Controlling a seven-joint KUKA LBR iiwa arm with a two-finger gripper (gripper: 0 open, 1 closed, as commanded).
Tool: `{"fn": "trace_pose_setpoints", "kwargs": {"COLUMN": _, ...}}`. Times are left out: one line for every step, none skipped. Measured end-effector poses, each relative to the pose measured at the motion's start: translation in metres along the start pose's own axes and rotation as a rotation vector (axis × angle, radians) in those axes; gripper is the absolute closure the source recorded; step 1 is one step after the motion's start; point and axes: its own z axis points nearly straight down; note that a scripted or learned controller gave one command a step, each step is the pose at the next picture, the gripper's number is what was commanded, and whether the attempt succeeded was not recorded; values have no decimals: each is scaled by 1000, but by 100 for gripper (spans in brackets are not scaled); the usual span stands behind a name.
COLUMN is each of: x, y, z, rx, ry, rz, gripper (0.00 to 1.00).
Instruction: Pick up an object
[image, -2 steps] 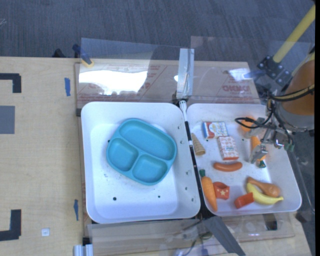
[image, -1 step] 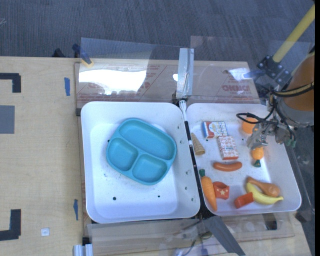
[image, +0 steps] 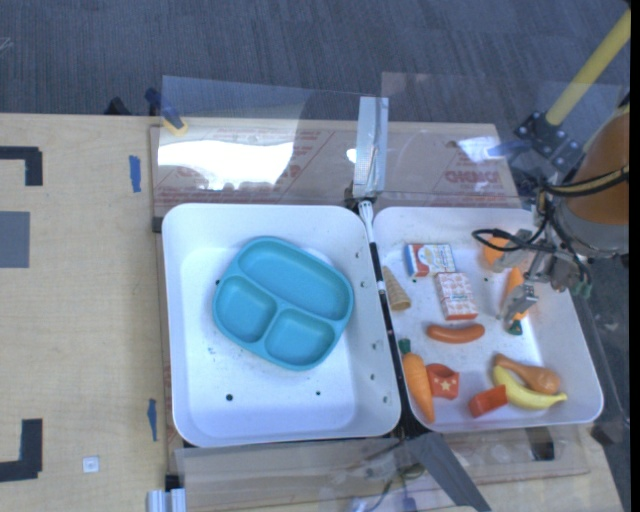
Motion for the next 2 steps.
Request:
{"fn": "trace_pose_setpoints", "kwargs": {"x": 7, "y": -3, "z": 12, "rx": -1, "ry": 4, "rz": 80, "gripper": 0}}
{"fn": "trace_pose_setpoints", "kwargs": {"x": 15, "y": 2, "z": 12, "rx": 0, "ry": 4, "rz": 227, "gripper": 0}}
